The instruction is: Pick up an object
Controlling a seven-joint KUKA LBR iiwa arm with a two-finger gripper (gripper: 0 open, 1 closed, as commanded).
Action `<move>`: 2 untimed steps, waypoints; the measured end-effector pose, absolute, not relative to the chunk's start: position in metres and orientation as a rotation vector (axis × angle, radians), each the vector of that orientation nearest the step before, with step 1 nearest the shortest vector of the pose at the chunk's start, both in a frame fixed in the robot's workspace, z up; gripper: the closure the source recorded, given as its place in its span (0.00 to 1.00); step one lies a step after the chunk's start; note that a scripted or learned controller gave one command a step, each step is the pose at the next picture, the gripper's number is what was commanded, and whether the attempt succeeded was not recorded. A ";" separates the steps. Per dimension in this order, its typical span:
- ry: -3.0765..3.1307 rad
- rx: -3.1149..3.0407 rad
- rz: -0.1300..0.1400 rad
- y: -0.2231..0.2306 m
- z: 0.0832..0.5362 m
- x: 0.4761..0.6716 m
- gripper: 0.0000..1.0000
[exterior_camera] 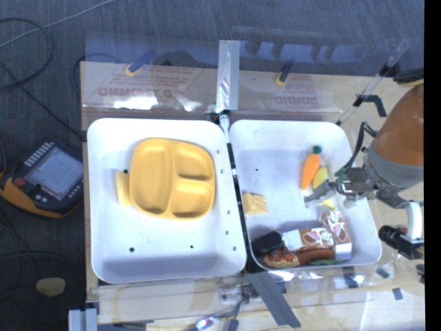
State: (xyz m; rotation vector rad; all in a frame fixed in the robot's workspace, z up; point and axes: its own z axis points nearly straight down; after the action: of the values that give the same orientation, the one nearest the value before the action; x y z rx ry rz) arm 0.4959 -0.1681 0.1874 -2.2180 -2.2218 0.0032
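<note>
My gripper [326,193] hangs over the right side of the right bin [275,140], just below an orange toy carrot [310,170] with a green top. A yellow piece [321,178] lies beside the carrot and partly under the gripper. A small printed carton [325,236] lies below the gripper near the bin's front wall. A hot dog [296,257] and a black item [267,241] rest along the front edge. A pale cheese slice [255,203] lies by the bin's left wall.
The left bin [110,254] holds a yellow divided plate [171,178] with a pale yellow piece [122,188] tucked under its left edge. The arm's orange band [406,133] stands over the right bin's right rim. A handheld pendant [45,178] lies left of the bench.
</note>
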 end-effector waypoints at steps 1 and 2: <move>-2.285 -2.154 0.004 -0.190 0.148 0.568 0.00; -2.326 -2.111 -0.003 -0.206 0.094 0.598 0.00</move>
State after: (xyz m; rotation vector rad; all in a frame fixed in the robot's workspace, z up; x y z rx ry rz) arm 0.5981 -0.2062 0.0936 -2.1114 -2.3256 -0.0027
